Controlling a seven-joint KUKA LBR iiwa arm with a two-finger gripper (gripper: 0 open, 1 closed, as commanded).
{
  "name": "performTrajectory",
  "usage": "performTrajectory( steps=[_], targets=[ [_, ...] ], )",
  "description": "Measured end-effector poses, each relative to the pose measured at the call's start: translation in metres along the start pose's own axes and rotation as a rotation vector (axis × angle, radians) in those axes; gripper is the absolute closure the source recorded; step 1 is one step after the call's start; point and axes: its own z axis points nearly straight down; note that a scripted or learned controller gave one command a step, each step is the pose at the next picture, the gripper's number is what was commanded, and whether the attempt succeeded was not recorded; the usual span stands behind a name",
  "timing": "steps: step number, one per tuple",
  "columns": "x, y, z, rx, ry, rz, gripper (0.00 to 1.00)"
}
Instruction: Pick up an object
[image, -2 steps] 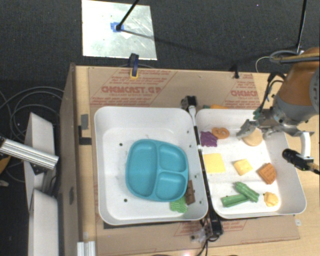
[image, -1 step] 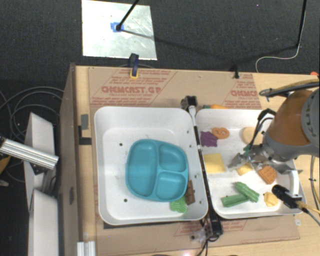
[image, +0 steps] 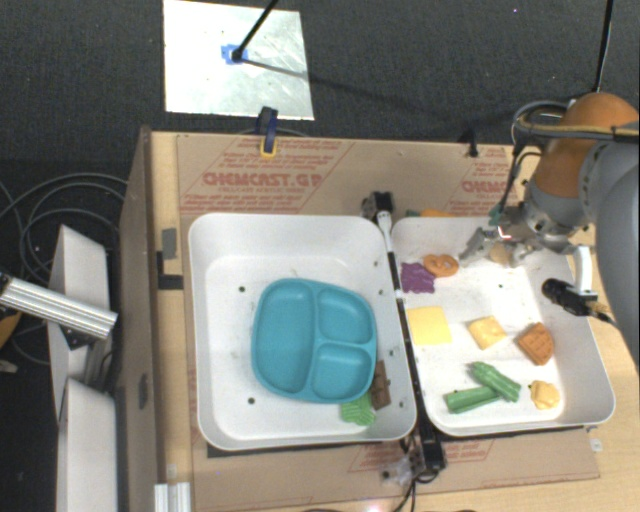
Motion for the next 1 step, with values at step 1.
performTrajectory(
  steps=[1],
  targets=[
    [-0.0231, -0.0591, -0.029, -0.014, -0.006, 0.007, 0.0]
  ],
)
